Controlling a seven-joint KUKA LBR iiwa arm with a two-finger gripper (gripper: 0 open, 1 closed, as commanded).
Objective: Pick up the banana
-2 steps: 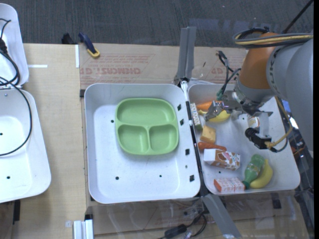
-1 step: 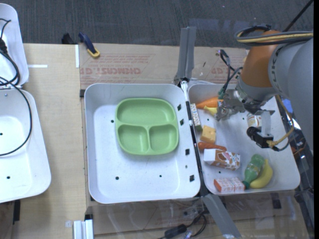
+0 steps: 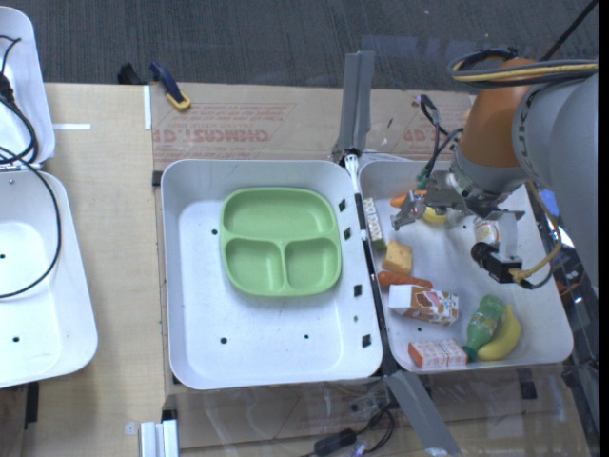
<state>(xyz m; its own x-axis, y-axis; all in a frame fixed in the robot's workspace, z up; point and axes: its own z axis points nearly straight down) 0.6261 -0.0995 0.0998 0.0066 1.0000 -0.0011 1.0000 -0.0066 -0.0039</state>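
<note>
The banana (image 3: 505, 336) lies in the near right corner of the right bin (image 3: 552, 346), curved along the bin's wall and touching a green bottle (image 3: 483, 320) just to its left. The arm (image 3: 519, 112) reaches in from the right, and its gripper (image 3: 416, 208) hangs over the far part of the same bin, well apart from the banana — whether it is released or clenched cannot be told from this angle. A small yellow object (image 3: 435, 216) sits just beside the gripper. Between gripper and banana lie a tan block (image 3: 399, 257), a carrot (image 3: 400, 280), a white and red carton (image 3: 425, 304) and an orange-red box (image 3: 437, 353). The left bin (image 3: 190, 350) holds a green divided plate (image 3: 281, 240) — three compartments, upright and flat.
</note>
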